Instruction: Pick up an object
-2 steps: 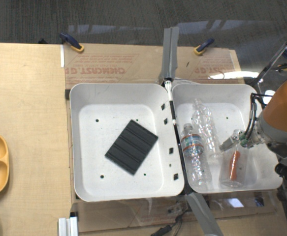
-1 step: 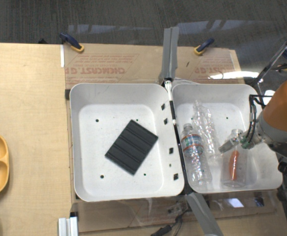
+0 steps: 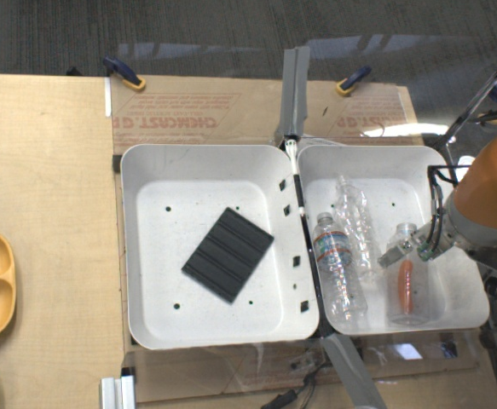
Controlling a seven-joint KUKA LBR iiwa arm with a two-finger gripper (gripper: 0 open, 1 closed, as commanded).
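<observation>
I'm eyeing the clear plastic cup (image 3: 407,292) with the reddish thing inside, lying right below my gripper (image 3: 408,247); can't tell how the jaws stand. It looks light, thin and crushable, so I'd pinch the rim gently. The right bin (image 3: 461,313) is crowded with water bottles (image 3: 335,267) just left.

Black ribbed pad (image 3: 228,255) lying flat and askew in left bin, clear water bottle (image 3: 337,267) lying in right bin
</observation>
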